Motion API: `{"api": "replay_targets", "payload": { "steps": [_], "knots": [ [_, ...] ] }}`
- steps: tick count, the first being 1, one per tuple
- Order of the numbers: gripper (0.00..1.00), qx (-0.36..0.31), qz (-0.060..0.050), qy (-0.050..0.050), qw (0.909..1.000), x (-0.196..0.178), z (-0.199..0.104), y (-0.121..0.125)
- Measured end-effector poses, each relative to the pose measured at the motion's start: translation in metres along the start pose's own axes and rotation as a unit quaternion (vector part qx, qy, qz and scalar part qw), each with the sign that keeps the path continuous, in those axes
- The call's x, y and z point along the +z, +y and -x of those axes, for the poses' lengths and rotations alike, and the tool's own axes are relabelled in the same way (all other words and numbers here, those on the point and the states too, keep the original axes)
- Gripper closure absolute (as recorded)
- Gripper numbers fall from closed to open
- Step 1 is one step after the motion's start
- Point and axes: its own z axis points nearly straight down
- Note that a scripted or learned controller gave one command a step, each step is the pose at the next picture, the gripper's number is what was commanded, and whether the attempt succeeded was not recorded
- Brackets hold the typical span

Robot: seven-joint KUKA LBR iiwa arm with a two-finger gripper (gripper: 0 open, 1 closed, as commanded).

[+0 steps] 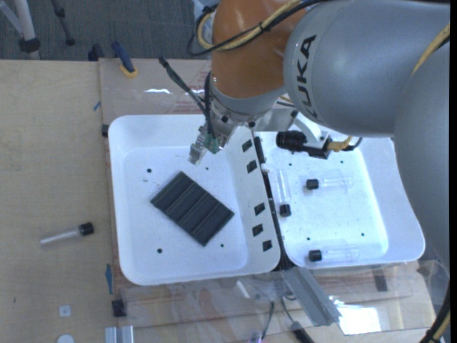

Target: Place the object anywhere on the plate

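Nearest the camera, along the bench's front edge, clear plastic sheeting and a grey bracket lay below the two bins. On the bare wood to the left rested a clear vial with a black cap, well apart from the bins.

The left bin held a dark ribbed plate, a flat rectangle lying skewed near the bin's middle. Nothing sat on it.

In the right bin several clear vials with black caps lay scattered: one near the front wall, one beside the divider, and one farther back. All were apart from one another and none was touched by the arm.

Farther back, the gripper hung over the rear of the left bin, just behind the plate and clear of it. Whether its fingers stood apart or together I could not tell; no vial showed between them.

Above it rose the orange band and the grey arm, covering the rear right of the bench. A blue clamp lay at the far left edge
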Motion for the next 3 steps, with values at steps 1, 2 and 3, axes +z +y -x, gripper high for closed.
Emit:
{"api": "replay_targets", "payload": {
  "steps": [1, 2, 3],
  "knots": [
    [1.00, -0.188, 0.003, -0.003, 0.9822, -0.076, 0.016, 0.062],
    [1.00, 0.237, 0.003, -0.002, 0.9716, -0.155, 0.012, 0.058],
    [1.00, 0.490, -0.002, 0.000, 0.8719, -0.056, 0.025, 0.050]
  ]
}}
